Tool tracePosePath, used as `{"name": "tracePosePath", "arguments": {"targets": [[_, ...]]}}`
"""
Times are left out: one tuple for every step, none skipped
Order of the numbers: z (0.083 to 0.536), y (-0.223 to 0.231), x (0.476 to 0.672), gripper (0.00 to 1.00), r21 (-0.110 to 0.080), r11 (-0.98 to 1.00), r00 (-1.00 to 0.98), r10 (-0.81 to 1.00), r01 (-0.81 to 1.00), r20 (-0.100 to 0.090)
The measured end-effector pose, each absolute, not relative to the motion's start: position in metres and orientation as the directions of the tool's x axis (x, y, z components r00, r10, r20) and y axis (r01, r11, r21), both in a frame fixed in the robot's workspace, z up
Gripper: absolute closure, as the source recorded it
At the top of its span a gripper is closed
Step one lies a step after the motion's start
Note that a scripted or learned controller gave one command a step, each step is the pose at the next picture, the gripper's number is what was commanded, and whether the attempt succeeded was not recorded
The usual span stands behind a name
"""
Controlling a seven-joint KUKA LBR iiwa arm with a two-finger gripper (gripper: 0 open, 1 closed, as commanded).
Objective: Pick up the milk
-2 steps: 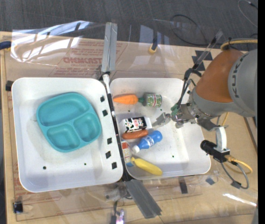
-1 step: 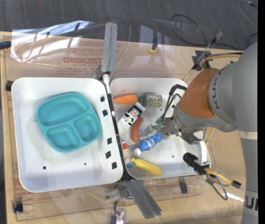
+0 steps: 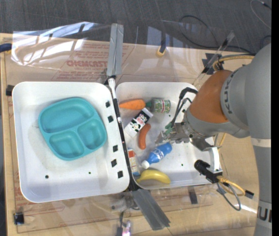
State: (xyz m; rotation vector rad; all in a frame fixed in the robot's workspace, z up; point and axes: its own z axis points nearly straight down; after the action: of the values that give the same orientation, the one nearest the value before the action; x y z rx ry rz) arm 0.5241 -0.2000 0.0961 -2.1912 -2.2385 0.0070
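The milk [image 3: 138, 121] is a small white carton with black cow patches. It lies tilted in the left half of the right bin [image 3: 188, 176], between a carrot [image 3: 132, 104] and a reddish sausage [image 3: 142, 136]. My gripper [image 3: 171, 132] hangs low over the middle of the same bin, to the right of the milk and apart from it, just above a blue bottle [image 3: 157, 154]. The grey arm and its orange band [image 3: 210, 104] hide the bin's right side.
A green can [image 3: 160, 105] lies behind the gripper and a banana [image 3: 153, 177] rests at the bin's front wall. The left bin [image 3: 26, 176] holds a teal divided plate [image 3: 72, 127]. A black-marked divider [image 3: 114, 132] separates the bins.
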Motion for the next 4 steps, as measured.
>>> {"name": "tracePosePath", "arguments": {"targets": [[0.202, -0.168, 0.549, 1.0, -0.004, -0.063, 0.063, 0.998, 0.998, 0.001], [0.209, -0.167, 0.551, 1.0, -0.01, -0.056, 0.056, 0.998, 0.998, 0.002], [0.215, -0.167, 0.552, 1.0, -0.016, -0.049, 0.049, 0.999, 0.999, 0.003], [0.215, -0.167, 0.552, 0.0, -0.016, -0.049, 0.049, 0.999, 0.999, 0.003]]}}
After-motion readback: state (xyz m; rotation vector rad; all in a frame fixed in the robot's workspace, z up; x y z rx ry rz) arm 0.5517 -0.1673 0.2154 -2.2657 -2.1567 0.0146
